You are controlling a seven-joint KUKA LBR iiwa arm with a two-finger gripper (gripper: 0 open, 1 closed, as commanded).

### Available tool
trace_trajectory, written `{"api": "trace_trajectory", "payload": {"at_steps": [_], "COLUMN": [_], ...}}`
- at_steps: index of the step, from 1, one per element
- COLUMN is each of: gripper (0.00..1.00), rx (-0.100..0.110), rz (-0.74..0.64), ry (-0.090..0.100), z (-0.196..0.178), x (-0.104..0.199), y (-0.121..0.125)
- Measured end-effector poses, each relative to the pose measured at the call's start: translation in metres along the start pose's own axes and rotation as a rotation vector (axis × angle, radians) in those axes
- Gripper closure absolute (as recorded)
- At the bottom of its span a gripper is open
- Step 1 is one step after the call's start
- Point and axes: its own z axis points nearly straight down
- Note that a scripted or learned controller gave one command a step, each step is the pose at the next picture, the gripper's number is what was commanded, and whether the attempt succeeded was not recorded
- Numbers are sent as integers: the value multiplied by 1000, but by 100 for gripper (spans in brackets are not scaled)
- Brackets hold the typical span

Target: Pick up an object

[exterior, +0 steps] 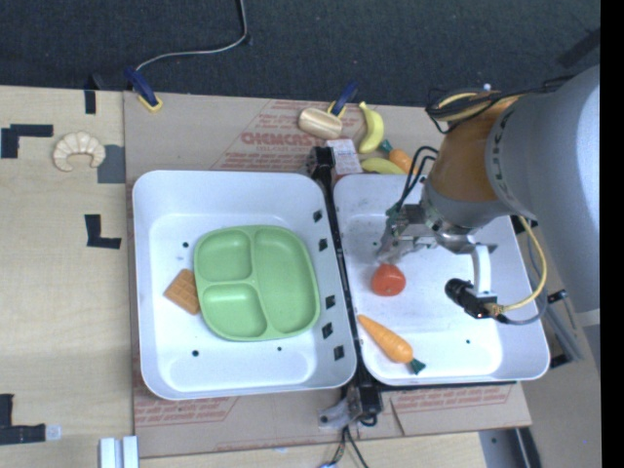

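Nearest to us, in the right bin (526, 354), we see a carrot (387, 340) lying at a slant close to the front edge. Just behind it sits a red tomato (388, 280), on the bin floor. The gripper (395, 245) hangs right above the tomato, almost touching it; we cannot tell how it stands, because the wrist hides it. In the left bin (161, 213) we see a green divided plate (257, 282) with a brown cracker (182, 292) partly under its left edge. Behind the bins lie a banana (371, 128), a bread roll (319, 121), and farther left a croissant (79, 150).
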Motion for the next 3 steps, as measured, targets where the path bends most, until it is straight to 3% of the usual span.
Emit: {"api": "trace_trajectory", "payload": {"at_steps": [1,2,3], "gripper": [0,0,100], "rx": [0,-8,-9], "rz": [0,-1,-1], "ry": [0,-2,-3], "z": [0,18,8], "x": [0,-4,-5], "y": [0,-39,-38]}}
